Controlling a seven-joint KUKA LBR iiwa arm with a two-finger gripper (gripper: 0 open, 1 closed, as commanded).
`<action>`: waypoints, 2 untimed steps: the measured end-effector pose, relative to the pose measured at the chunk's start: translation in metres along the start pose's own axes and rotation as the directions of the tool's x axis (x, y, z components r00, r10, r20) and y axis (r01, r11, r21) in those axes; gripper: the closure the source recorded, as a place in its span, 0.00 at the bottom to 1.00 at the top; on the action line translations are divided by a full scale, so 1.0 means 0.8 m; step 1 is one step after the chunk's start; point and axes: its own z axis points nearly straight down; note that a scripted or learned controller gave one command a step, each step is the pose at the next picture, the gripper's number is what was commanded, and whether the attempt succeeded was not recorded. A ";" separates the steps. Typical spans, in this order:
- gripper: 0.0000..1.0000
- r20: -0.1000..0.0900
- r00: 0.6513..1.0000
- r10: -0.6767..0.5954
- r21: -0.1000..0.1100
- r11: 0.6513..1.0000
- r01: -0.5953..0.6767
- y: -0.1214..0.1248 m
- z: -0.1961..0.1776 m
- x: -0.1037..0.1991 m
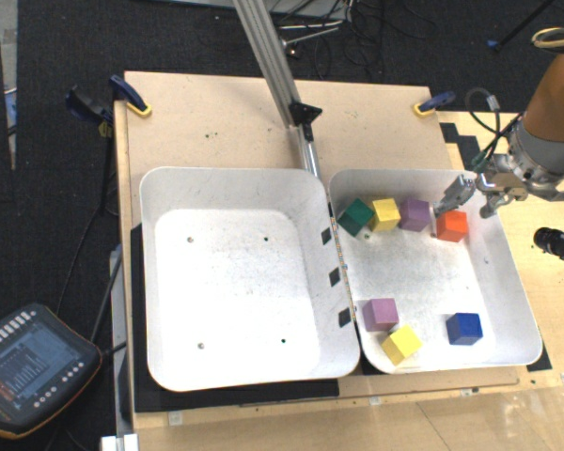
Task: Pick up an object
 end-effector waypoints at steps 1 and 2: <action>0.00 -0.001 1.000 0.000 0.001 1.000 0.000 -0.011 0.059 0.001; 1.00 0.002 1.000 -0.001 -0.007 1.000 0.001 -0.008 0.042 0.000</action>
